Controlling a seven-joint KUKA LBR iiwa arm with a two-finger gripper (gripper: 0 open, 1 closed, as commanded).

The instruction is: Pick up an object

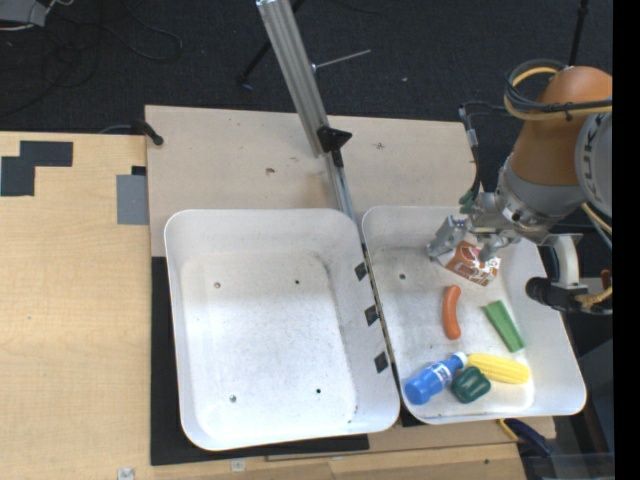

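My gripper (468, 240) hangs over the upper part of the right bin (560, 393), below the arm's orange band. A red-brown and white packet (473, 264) lies tilted directly under the gripper's tip and touches it or nearly so; I cannot tell whether it is held. Lower in the same bin lie a small red sausage (451, 311), a green stick (503, 326), a yellow corn cob (499, 369), a blue bottle (434, 380) and a dark green piece (471, 385).
The left bin (200, 268) lies beside the right one, with black clips (370, 315) along their shared rim. A slanted metal rail (305, 88) rises behind the bins. A black fitting (560, 291) of the arm sticks out over the right rim.
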